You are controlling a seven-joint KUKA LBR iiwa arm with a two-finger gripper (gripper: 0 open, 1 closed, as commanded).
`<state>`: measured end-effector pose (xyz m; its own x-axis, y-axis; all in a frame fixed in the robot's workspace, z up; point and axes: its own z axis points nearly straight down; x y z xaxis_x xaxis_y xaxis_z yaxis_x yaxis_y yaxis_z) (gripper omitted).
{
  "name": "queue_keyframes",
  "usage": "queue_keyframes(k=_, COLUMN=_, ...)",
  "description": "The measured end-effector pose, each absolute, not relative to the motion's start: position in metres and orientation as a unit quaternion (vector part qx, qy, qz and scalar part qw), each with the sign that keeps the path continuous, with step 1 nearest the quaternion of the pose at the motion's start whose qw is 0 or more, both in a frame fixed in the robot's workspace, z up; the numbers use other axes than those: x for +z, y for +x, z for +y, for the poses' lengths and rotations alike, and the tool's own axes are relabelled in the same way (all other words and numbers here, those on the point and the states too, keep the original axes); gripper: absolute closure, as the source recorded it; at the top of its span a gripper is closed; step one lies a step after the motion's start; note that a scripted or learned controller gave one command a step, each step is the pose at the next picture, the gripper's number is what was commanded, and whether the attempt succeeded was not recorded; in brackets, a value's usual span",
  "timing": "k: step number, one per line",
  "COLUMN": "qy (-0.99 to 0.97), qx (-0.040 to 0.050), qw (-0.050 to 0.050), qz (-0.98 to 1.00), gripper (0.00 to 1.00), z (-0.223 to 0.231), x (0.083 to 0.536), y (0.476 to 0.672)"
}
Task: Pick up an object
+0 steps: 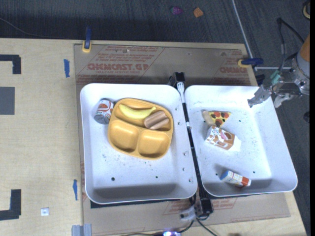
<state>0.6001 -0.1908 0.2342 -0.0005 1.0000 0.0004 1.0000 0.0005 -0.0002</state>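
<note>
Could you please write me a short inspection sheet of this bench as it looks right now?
Surface: two white bins side by side, left bin and right bin, on a brown board.
Job's things: left bin holds a yellow divided tray with a banana and a sausage in its top compartment, and a can beside the tray. Right bin holds a pizza slice, a small carton and a small box.
Clutter: nothing seen.
Grippers: tool over the right bin's upper right corner, nothing in it.
Cables: a thin line crosses the floor.
Surroundings: dark carpet.
</note>
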Motion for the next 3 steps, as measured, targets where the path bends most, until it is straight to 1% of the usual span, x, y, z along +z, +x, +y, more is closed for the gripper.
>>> queue_keyframes(k=1, qy=-0.707, qx=-0.0006, qw=-0.001, qz=-0.707, gripper=0.0, z=-0.196, x=0.104, y=0.578)
queue_keyframes(k=2, qy=-0.707, qx=-0.0028, qw=-0.007, qz=-0.707, gripper=0.0, z=-0.123, x=0.089, y=0.52)
queue_keyframes(k=3, qy=-0.707, qx=-0.0041, qw=-0.01, qz=-0.707, gripper=0.0, z=-0.104, x=0.09, y=0.484)
